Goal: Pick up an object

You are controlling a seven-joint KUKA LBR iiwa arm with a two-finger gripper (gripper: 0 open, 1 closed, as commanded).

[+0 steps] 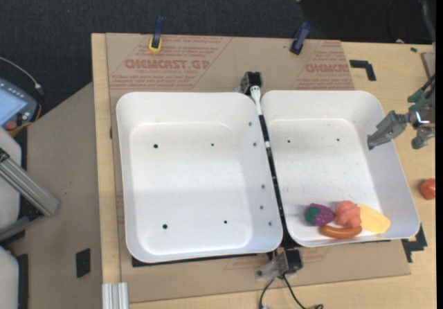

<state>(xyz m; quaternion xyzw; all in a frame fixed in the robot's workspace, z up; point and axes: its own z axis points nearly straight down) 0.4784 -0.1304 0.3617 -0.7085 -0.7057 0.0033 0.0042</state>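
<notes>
- The tool (401,131) sits at the right edge of the view, over the right rim of the right bin (325,103), well apart from the toys.
- Its two grey fingers stand spread apart, and nothing shows between them.
- The things to pick lie bunched in the near right corner of the right bin: a purple toy (319,214), an orange-red toy (349,212), a yellow piece (374,220) and a red sausage-shaped toy (339,231), touching or just beside each other.
- The left bin (138,113) has only bare floor to show.
- By my judgement the pick is not yet begun: nothing is lifted, and reaching, closing and raising all remain.
</notes>
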